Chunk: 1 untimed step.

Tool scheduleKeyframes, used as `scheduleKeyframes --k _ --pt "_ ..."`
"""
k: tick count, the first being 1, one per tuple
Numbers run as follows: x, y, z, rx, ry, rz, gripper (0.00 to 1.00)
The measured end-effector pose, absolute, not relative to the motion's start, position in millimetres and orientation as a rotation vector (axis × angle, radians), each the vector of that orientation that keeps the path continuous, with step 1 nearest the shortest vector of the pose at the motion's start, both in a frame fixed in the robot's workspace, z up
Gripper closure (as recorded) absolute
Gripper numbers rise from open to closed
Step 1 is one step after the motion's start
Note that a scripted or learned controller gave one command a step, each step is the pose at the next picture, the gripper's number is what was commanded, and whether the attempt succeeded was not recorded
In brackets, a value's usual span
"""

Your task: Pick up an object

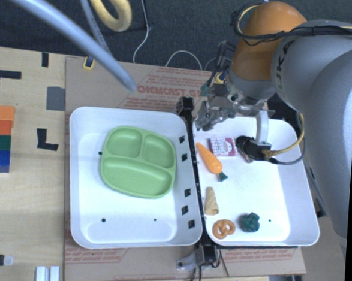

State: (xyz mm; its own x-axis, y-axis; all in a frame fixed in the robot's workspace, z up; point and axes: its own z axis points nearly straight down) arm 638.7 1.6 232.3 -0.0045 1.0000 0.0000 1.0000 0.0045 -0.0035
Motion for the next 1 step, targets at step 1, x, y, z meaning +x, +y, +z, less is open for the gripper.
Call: scheduleKeyframes --k 1 --pt "633.2 49.9 237.5 -2.214 -2.227 0.001 1.00"
